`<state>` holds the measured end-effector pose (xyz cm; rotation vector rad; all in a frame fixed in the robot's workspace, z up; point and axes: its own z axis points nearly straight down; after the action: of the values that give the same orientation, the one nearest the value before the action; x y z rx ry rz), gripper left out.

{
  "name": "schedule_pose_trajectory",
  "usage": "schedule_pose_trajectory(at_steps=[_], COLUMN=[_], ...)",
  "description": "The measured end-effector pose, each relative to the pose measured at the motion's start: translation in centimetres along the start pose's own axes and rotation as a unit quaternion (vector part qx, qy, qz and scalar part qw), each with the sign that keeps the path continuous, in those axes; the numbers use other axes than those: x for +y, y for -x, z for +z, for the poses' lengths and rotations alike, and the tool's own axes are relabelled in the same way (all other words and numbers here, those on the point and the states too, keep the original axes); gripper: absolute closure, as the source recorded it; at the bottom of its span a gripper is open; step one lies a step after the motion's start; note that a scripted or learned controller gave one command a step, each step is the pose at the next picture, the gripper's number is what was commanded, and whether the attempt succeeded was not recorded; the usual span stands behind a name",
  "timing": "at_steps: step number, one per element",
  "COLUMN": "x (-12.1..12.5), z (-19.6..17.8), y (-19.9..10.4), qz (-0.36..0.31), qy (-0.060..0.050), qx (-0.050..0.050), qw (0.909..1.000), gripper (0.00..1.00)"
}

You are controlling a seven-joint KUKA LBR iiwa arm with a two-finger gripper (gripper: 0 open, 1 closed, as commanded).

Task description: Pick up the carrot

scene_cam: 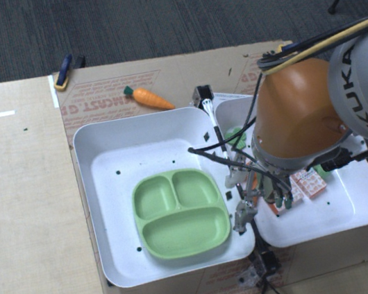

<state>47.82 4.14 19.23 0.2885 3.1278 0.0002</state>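
Observation:
The carrot (pixel 149 97), orange with a green top, lies on the brown cardboard just behind the left bin's far rim, outside both bins. My gripper (pixel 244 208) hangs low over the divide between the two bins, near the front right corner of the left bin (pixel 100 192). It is well away from the carrot, toward the front and right of it. Nothing shows in its grasp. The orange wrist band and cables cover much of the right bin (pixel 351 215).
A green divided plate (pixel 180 212) lies in the left bin. In the right bin a red-and-white box (pixel 310 184) and a green item (pixel 236 137) peek out from under the arm. A blue marker (pixel 63 72) lies at the cardboard's back left.

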Motion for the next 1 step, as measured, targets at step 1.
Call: schedule_pose_trajectory(at_steps=[1], x=[-3.23], z=[-2.57], y=[5.23], qz=[-0.075], qy=[0.000], qx=[-0.002], qw=[0.9972], gripper=[0.00])
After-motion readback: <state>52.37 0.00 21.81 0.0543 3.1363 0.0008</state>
